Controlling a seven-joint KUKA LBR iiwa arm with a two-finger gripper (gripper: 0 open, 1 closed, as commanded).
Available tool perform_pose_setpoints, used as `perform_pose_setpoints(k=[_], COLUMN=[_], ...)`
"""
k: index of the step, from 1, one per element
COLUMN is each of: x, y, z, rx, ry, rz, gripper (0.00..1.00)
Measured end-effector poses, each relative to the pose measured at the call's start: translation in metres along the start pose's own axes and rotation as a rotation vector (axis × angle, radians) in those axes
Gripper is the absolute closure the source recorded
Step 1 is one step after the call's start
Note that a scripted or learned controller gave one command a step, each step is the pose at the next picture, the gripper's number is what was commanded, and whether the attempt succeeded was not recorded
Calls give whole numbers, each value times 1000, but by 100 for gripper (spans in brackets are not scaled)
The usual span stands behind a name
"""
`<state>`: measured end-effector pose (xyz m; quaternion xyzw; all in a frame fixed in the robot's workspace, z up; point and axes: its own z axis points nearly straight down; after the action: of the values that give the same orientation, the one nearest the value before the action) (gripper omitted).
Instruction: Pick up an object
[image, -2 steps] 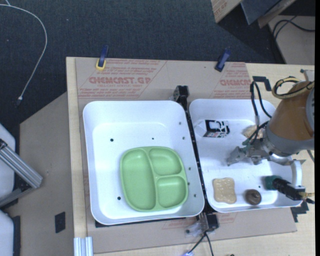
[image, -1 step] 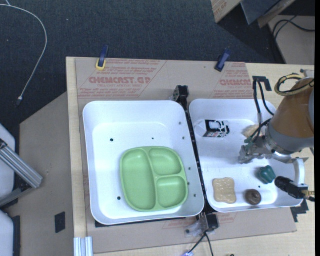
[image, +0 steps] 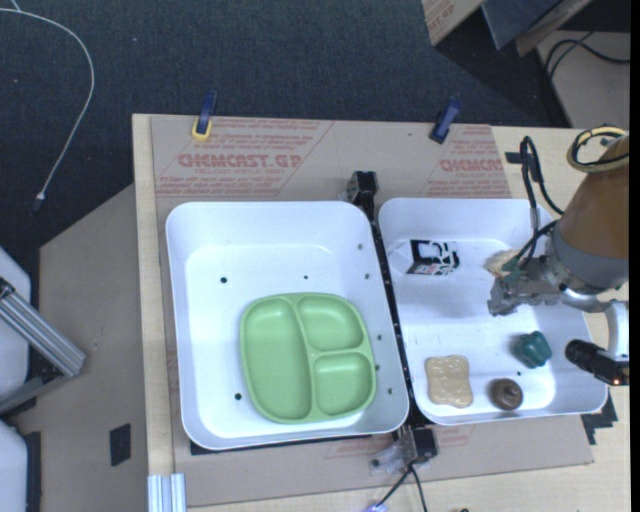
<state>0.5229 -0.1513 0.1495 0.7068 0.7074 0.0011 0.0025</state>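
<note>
Status: pick not yet made; candidates all lie in the right bin (image: 400, 330), used here as ref. landmark.

Layout, rel. to right bin:
- Beige slab-shaped item (image: 448, 381): near front wall, left of centre. Lies flat, clear of neighbours, so it looks the easiest top-down approach.
- Brown round item (image: 507, 394): front wall, just right of the slab, apart from it.
- Teal item (image: 534, 348): right half, behind the brown one. Small and irregular; likely to roll or slip under a pinch.
- Black-and-white item (image: 433, 257): rear left, near the divider side.
- Pale object (image: 500, 264): rear right, touching or just beside my gripper (image: 515, 292); can't tell which.

Left bin (image: 190, 300), beyond the divider, holds a green compartment plate (image: 307, 356), prob. too wide for a pinch. Both bins sit side by side on the worktop (image: 160, 200).

Arm pose: I reach in over the right bin's right wall, orange band above the wrist, wrist angled down toward the rear-right area. Fingers' state: can't tell if spread or pressed together. Nothing visibly pinched.

Judgement: nearest target is the pale object; descent req. next.
</note>
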Motion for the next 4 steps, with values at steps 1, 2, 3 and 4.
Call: perform_pose_setpoints(k=[1,2,3,4], x=[6,6,53,106], y=[9,10,12,7], z=[-49,-84,-74,-68], rx=[-3,-1,7,8], ry=[-1,0,4,4], rz=[-1,-1,-4,-4], gripper=[100,100,100,100])
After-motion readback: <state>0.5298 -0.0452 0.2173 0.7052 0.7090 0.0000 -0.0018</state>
